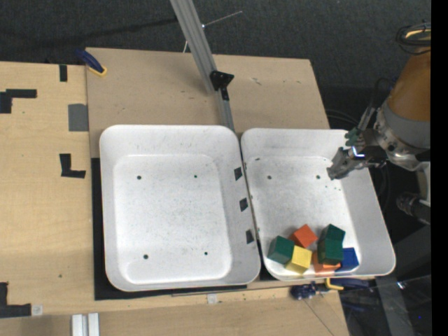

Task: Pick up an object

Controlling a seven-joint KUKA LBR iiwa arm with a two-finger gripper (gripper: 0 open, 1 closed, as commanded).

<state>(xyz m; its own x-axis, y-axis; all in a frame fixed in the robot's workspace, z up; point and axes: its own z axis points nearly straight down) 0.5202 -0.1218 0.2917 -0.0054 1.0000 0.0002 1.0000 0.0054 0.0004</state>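
Coloured blocks [313, 249] cluster in right bin's [280, 187] near corner.

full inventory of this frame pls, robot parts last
Shallow white plastic bins: 2, white; left bin, right bin, side by side on the bench.
Small blocks: a cluster in the right bin's near corner; two green blocks, orange block, yellow block, blue block.
Light wooden bench top: 1, tan, under both bins.
Grey metal pole: 1, slanting in behind the bins.
Gripper: 1, dark, over the right bin's far right edge; whether its jaws are open is unclear.
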